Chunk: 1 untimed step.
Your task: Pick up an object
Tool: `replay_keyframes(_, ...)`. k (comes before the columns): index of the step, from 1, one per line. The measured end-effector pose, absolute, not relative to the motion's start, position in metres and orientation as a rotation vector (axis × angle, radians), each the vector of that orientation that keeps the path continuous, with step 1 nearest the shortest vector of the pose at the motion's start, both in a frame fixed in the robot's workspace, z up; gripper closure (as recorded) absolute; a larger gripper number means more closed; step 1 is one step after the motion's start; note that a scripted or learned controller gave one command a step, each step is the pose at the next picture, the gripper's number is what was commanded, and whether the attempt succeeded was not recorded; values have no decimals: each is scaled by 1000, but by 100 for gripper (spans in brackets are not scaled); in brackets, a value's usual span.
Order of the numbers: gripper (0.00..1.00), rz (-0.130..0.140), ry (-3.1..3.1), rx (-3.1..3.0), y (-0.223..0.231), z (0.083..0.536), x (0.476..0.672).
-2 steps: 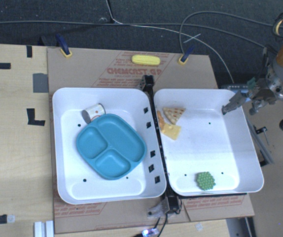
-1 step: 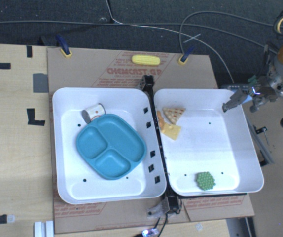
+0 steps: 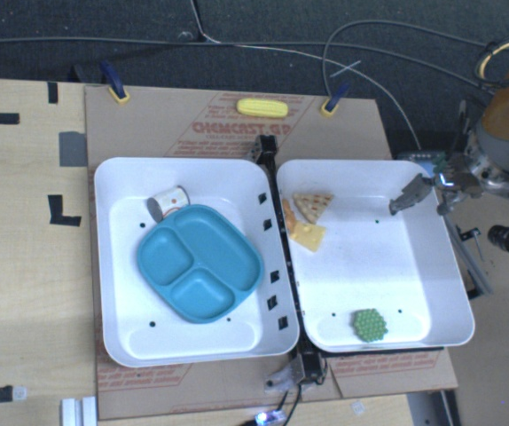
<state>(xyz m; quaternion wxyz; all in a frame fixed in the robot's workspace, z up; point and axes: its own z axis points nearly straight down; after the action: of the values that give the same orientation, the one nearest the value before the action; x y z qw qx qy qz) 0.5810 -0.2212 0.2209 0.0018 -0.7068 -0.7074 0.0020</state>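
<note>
Gripper (image 3: 427, 195), fingers apart and holding nothing, hovers at the right bin's (image 3: 441, 264) upper right rim. A green ball (image 3: 370, 325) lies at lower centre of that bin.

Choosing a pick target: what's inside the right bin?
The right bin holds a waffle-like wedge and a yellow piece near its left wall, touching or overlapping, and a green ball near the front. Whatever lies beneath them is covered.
</note>
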Motion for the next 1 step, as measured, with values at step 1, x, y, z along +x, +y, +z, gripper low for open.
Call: replay_keyframes(1, 0, 7, -2219, -2215, -213, 158, 579)
